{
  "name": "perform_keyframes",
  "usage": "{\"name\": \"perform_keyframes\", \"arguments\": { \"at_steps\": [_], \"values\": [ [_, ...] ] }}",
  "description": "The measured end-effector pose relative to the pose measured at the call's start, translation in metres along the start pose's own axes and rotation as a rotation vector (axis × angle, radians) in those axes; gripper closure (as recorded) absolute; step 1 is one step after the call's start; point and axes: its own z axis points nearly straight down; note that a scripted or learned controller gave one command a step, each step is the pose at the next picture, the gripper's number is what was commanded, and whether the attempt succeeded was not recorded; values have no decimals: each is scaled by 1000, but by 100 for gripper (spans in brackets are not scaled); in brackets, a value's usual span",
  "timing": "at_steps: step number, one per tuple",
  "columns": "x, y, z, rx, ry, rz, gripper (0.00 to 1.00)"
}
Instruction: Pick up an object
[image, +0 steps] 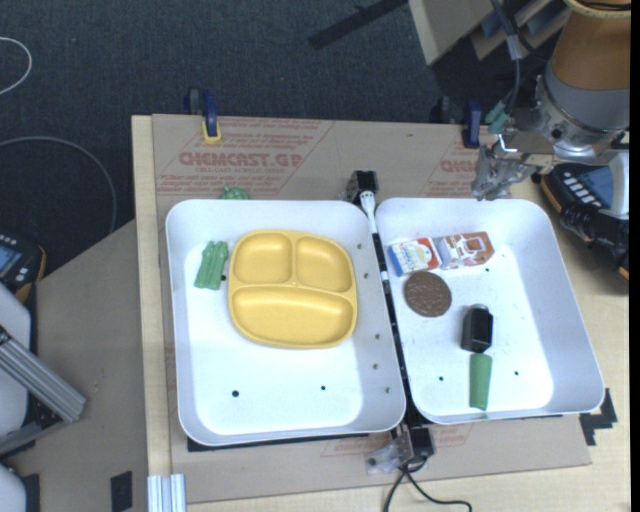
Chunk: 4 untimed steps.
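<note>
Gripper (492, 178) hovering above right bin's (570, 300) far rim — finger state can't tell. Nearest target: snack packet (440, 252), just down-left of the claw, long axis across the bin — needs a short descent inward.

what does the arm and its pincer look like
The arm is grey with a broad orange band above the wrist, ending in a silver-grey collar. Below it, the pincer is a small metallic assembly with thin grey fingers and a blue part beside it.
</note>
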Motion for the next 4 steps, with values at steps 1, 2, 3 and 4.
{"name": "perform_keyframes", "arguments": {
  "at_steps": [1,2,3,4],
  "values": [
    [54,-9,-38,-2,1,-1,100],
    [64,-4,-25,6,0,5,100],
    [120,-2,-56,-1,2,0,100],
    [124,1,-58,1,-1,5,100]
  ]
}}
